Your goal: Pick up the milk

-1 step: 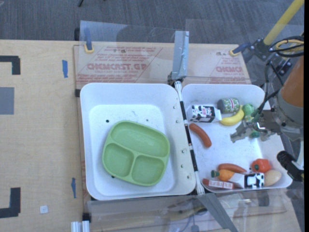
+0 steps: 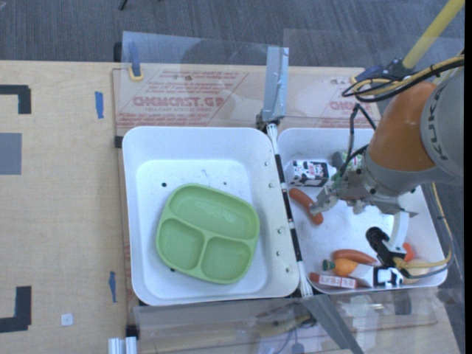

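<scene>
The milk [image 2: 308, 171] is a small white carton with black patches. It lies on its side near the back left corner of the right bin [image 2: 346, 137]. My gripper [image 2: 327, 198] hangs low over that bin, just right of and in front of the carton, close above a red sausage [image 2: 304, 204]. The carton lies clear of the gripper, with a small gap between them. The grey wrist and orange band [image 2: 402, 135] cover the bin's right part.
A green divided plate [image 2: 207, 232] lies in the left bin [image 2: 140, 198]. Along the right bin's front edge sit a carrot [image 2: 354, 257], a red packet [image 2: 330, 279] and a black-and-white item [image 2: 386, 276]. A clear panel stands behind the bins.
</scene>
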